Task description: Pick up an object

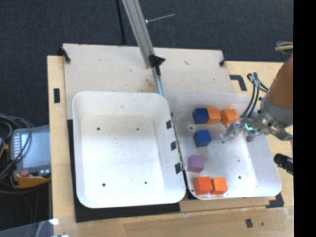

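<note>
The arm [281, 90] comes in from the right edge of the frame, its orange band at upper right and the grey wrist below it. The end effector [236, 131] hangs over the right bin [256, 177], in that bin's upper right part. Its metal fingers [228, 135] point left and down. How far apart they are cannot be told at this size, and nothing is seen between them.

The right bin holds several blocks. Along its upper part runs a row: a blue cube [200, 115], an orange block [214, 115] touching it on the right, and another orange block [229, 116] just right of that, just above the end effector. A second blue cube [202, 138] lies below the row, just left of the fingertips. A purple cube [196, 163] sits lower, near the bin's left wall. At the bottom edge two orange blocks [203, 184] [219, 184] lie side by side, touching.

The left bin [79, 107] fills the middle left of the frame. A metal bar [138, 23] slants from the top centre down to the gap between the bins. Both bins rest on the bench [57, 132]. At the far left edge sits a pendant with a screen [29, 149].
</note>
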{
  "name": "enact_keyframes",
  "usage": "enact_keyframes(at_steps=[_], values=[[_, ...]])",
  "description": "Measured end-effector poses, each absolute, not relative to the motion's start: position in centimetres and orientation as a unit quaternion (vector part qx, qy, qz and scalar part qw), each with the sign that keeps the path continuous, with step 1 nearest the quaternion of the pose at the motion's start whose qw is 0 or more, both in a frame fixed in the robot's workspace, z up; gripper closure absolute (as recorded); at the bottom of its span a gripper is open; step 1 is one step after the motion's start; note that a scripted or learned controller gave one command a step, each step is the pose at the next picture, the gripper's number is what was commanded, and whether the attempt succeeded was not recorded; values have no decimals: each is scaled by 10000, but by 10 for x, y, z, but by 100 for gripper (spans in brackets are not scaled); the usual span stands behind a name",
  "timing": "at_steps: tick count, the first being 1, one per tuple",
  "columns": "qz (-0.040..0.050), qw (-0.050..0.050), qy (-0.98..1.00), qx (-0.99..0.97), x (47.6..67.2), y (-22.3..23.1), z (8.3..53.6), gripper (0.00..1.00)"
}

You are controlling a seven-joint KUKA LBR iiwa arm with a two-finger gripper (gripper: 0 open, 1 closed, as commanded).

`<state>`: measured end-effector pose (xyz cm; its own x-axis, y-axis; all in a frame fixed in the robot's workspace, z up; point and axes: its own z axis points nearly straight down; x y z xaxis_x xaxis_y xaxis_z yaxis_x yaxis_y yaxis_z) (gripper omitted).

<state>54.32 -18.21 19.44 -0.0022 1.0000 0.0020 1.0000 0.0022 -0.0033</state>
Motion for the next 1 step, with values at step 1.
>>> enact_keyframes(at_steps=[1], values=[[-7,-2,-7078,-7064,544,-182,197,0]])
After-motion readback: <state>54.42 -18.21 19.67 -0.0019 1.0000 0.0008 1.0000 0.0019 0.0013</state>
